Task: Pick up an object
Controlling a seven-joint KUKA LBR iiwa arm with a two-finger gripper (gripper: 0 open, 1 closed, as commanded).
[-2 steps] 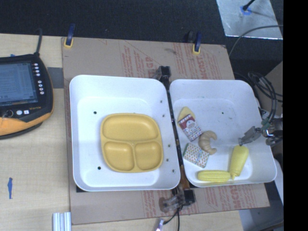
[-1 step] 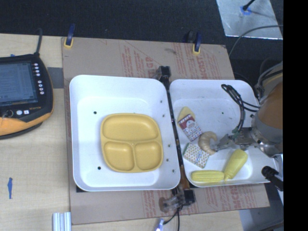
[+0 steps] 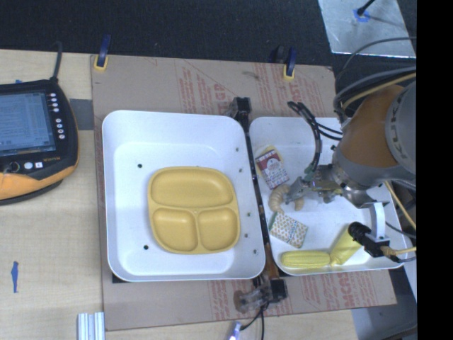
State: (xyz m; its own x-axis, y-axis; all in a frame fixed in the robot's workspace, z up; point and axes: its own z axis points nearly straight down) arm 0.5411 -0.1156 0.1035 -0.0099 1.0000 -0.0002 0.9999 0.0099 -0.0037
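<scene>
I see the gripper (image 3: 303, 190) low in the right bin (image 3: 322, 127), fingers spread apart, touching a tan croissant-shaped toy (image 3: 278, 195) just left, curved & pale.

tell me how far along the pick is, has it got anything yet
Done: the arm has reached over the right bin and the gripper sits low beside the croissant-like pastry. In hand: nothing visibly held; the finger state is unclear. Left: grasp and lift one item. The red-and-white packet, patterned packet and yellow corn cob lie in the bin.
</scene>
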